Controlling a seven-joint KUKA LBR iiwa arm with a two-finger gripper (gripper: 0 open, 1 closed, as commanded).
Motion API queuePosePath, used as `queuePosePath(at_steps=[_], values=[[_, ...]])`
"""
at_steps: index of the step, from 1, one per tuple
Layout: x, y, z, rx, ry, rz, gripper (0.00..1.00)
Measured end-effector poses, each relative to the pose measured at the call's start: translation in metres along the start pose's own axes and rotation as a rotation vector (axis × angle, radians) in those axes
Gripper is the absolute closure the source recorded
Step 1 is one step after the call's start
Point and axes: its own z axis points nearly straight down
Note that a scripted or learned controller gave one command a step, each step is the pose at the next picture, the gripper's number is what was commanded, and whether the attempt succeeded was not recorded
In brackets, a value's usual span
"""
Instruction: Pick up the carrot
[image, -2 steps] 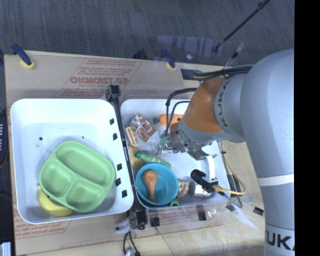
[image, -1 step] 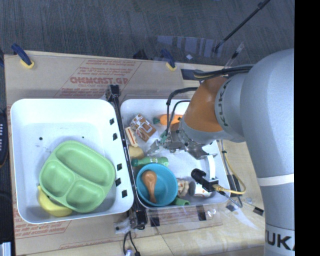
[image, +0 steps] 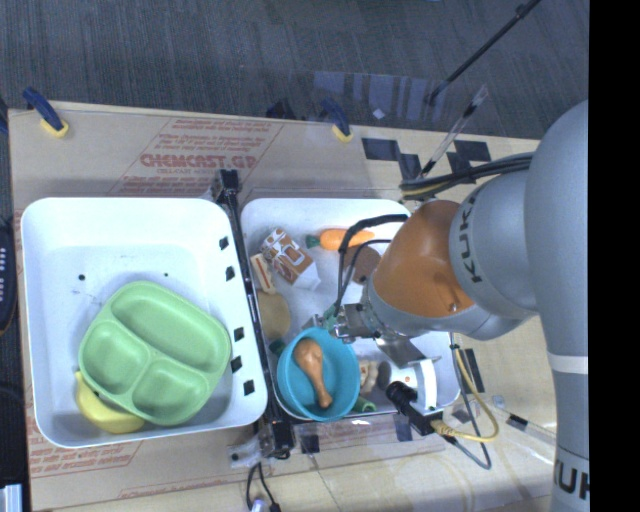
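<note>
The carrot (image: 350, 238), orange with a small green end, lies near the far wall of the right bin (image: 300, 212); its right end is tucked under the arm's orange band. My gripper (image: 345, 323) hangs lower in that bin, over the far rim of a blue bowl (image: 300, 385), well short of the carrot and not touching it. The wrist hides whatever lies directly under it.
A drumstick (image: 315, 372) lies in the blue bowl. A brown-and-white box (image: 285, 257) and a tan piece (image: 274, 314) sit left of the gripper. The left bin (image: 60, 230) holds a green divided plate (image: 155, 350) resting on a yellow thing (image: 100, 413).
</note>
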Motion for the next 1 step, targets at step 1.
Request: queuePosePath(at_steps=[1], values=[[-0.0013,0.0026,-0.0102,-0.002,-0.004,-0.015,1.0]])
